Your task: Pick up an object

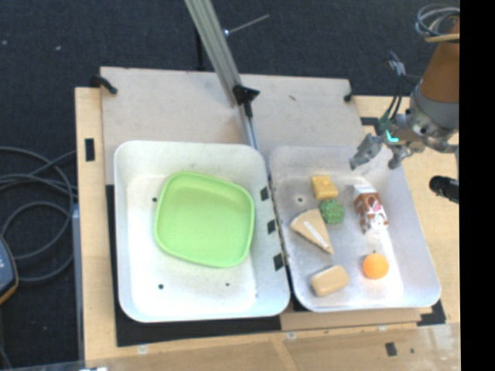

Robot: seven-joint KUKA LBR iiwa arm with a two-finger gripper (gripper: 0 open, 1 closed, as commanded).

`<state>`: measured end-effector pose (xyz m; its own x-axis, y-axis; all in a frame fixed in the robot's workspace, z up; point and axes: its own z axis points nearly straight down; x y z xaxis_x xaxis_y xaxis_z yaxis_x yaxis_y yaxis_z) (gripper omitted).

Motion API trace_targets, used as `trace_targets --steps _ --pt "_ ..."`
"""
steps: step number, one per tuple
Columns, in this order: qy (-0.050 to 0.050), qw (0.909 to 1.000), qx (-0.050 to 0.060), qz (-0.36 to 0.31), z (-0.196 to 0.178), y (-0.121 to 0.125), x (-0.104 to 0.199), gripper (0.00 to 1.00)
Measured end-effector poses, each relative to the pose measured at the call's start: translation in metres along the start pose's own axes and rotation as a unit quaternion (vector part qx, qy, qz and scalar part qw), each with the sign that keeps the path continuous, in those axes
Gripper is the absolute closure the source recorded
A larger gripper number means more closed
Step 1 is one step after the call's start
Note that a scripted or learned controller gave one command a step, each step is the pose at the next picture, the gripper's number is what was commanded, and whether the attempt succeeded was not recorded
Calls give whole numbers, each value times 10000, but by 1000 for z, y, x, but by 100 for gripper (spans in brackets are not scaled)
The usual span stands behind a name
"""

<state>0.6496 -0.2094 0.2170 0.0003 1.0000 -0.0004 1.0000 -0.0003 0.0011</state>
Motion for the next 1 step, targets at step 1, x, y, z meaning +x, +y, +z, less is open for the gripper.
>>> trace_targets --steps 1 --pt "0 10000 1 0 0 0 0 0"
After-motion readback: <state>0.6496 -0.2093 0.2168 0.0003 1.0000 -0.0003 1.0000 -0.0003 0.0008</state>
